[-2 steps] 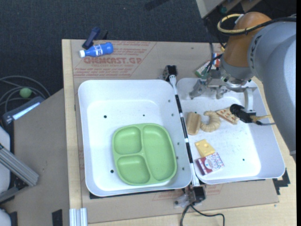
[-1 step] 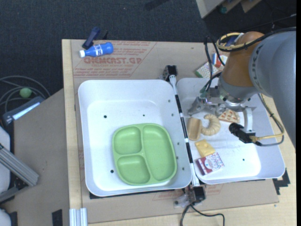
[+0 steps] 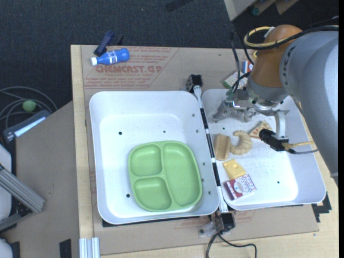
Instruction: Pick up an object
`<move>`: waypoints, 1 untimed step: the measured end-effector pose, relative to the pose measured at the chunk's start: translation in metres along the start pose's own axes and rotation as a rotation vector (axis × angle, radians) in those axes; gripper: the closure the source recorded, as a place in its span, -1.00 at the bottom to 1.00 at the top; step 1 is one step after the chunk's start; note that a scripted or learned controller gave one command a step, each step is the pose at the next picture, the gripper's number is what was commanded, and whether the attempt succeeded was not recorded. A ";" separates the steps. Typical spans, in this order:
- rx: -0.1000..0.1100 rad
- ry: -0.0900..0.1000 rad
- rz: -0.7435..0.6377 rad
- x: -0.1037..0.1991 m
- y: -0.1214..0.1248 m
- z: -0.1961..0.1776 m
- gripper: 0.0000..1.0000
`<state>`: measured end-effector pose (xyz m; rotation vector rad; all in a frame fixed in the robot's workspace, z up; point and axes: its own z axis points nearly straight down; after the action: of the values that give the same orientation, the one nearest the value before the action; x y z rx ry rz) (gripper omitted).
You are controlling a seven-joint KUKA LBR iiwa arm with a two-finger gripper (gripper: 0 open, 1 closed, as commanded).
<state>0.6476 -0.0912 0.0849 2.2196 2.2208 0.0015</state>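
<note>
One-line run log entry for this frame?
arm: over right white bin | pincer: above tan croissant-shaped toy, no object seen held | left white bin: green three-compartment plate

A robotics lab: a grey industrial arm with an orange band (image 3: 279,58) over two shallow white plastic bins (image 3: 102,144), loose black cables (image 3: 11,109) left.

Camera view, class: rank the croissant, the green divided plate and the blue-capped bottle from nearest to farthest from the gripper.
Measured from the gripper over the right bin:
1. Croissant, in the right bin, just below the gripper.
2. Green divided plate, in the left bin, to the lower left.
3. Blue-capped bottle, outside the bins, at the bench's far left corner.
</note>
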 end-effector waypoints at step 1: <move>0.004 0.001 0.001 -0.007 -0.059 0.000 -1.00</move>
<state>0.5888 -0.0982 0.0843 2.2236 2.2216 -0.0015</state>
